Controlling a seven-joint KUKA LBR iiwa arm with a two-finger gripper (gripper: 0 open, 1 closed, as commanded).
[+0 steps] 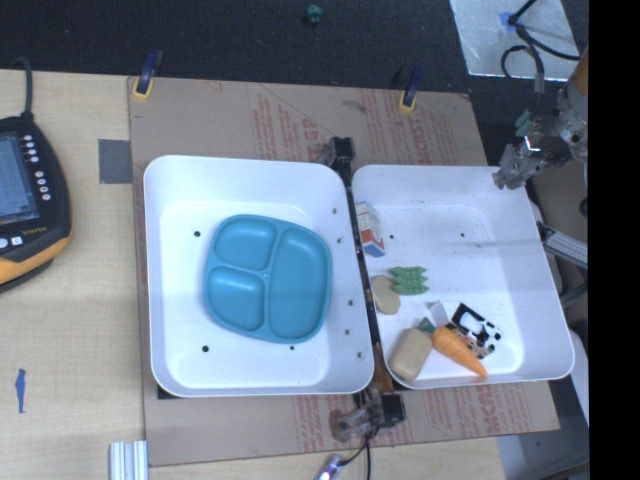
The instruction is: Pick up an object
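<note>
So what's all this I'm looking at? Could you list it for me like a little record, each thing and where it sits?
left bin: holds a blue divided plate
right bin: holds the small items, mostly at its near-left part
carrot: near edge of the right bin
green piece: left part of the right bin
small carton: against the right bin's left wall
beige items: beside the carrot
gripper: over the right bin's far-right corner, away from the items
handheld controller: on the bench, far left

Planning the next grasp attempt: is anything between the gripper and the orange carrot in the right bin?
Nothing visible. The gripper sits at the right white bin's far right corner; bare bin floor lies between it and the orange toy carrot, which has a black-and-white piece beside it.
</note>
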